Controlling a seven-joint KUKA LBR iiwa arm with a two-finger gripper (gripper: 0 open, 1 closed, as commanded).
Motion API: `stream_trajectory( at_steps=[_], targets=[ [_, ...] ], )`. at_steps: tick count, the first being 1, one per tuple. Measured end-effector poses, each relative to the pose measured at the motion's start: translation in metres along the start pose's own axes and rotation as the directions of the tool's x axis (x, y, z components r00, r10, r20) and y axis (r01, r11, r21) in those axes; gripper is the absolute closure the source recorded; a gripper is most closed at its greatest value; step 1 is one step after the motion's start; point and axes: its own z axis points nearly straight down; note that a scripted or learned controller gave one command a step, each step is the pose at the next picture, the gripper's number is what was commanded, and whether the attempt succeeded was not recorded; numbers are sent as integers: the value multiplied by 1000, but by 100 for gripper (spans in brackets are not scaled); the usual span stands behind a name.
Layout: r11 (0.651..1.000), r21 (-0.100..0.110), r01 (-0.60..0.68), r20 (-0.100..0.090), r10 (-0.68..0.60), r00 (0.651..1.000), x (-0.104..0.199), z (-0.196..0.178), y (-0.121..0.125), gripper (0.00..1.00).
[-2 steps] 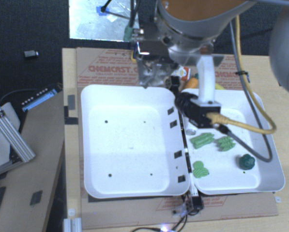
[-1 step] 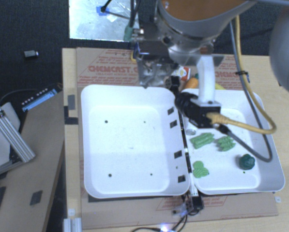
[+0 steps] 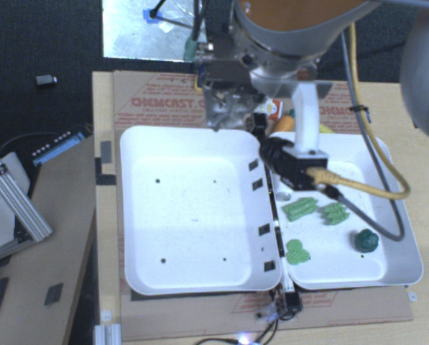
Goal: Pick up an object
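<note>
Honestly, I cannot tell the state of the gripper (image 3: 232,113); it hangs at the far rim between the two bins, with no object visible in it. Green pieces (image 3: 300,208) and a dark green lump (image 3: 366,241) lie in the right bin (image 3: 394,264).

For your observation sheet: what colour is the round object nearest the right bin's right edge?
Dark teal green, the round object, camera view.
</note>
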Motion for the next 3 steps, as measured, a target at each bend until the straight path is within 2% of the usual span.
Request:
stream_trajectory(
  at_steps=[3],
  targets=[
    [1000, 0, 0, 0, 0, 1000, 0, 0, 0, 100]
  ],
)
